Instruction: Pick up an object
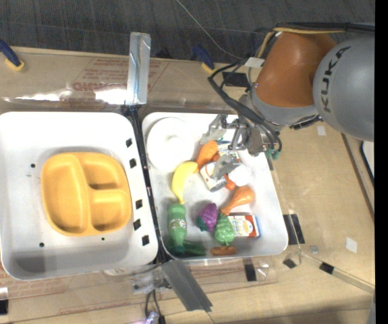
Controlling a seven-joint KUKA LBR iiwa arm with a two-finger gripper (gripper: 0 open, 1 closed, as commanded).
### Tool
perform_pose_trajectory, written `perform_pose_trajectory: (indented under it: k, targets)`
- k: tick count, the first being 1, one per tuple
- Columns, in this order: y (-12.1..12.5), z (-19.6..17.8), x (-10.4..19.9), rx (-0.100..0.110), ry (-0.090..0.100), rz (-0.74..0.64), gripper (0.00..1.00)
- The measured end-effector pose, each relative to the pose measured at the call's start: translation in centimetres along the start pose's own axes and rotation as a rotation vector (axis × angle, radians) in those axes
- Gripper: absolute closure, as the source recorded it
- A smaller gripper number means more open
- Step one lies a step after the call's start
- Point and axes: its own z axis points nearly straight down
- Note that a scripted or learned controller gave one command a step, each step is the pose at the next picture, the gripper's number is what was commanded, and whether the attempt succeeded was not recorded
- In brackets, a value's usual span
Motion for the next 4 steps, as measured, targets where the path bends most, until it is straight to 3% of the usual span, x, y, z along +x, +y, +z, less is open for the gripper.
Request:
perform_pose_trajectory:
  k: [1, 2, 3, 4]
  targets:
    - [-1.5, 10.9, 1.9, -0.001, -0.002, -0.157, 0.0]
    - [0.8, 11.0, 1.9, -0.003, 0.002, -0.208, 0.0]
    - [1.0, 10.1, 1.7, -0.003, 0.002, -0.215, 1.0]
    - [4.3, -2.7, -3.3, 0.002, -0.013, -0.236, 1.0]
